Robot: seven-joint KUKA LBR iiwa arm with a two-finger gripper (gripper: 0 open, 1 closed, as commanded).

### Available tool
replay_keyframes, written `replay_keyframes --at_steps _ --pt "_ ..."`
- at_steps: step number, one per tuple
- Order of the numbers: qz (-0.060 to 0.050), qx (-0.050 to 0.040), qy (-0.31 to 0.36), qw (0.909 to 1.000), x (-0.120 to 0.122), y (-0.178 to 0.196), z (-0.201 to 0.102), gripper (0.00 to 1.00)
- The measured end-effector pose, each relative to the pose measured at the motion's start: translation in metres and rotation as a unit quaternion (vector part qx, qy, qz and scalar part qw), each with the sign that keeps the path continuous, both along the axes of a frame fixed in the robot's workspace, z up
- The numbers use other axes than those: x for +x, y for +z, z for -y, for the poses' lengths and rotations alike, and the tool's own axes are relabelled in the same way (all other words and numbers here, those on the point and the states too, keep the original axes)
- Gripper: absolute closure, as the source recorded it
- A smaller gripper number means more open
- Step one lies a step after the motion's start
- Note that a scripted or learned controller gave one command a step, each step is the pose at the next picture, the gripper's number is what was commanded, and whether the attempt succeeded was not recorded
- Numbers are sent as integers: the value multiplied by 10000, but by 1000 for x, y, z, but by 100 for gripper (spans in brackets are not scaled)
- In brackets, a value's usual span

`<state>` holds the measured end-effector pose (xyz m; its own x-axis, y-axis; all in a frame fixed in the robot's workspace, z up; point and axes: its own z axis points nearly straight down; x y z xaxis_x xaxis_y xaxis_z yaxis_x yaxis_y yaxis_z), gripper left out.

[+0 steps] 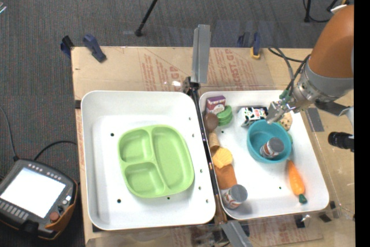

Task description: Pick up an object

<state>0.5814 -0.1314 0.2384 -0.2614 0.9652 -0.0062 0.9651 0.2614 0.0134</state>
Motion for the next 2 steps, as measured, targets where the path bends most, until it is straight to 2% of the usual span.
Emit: replay_keyframes --at_steps 1,2 --pt "-63 17 -660 9978 64 49 -52 100" --pt "3 10 -687 9976 67 -119 20 100"
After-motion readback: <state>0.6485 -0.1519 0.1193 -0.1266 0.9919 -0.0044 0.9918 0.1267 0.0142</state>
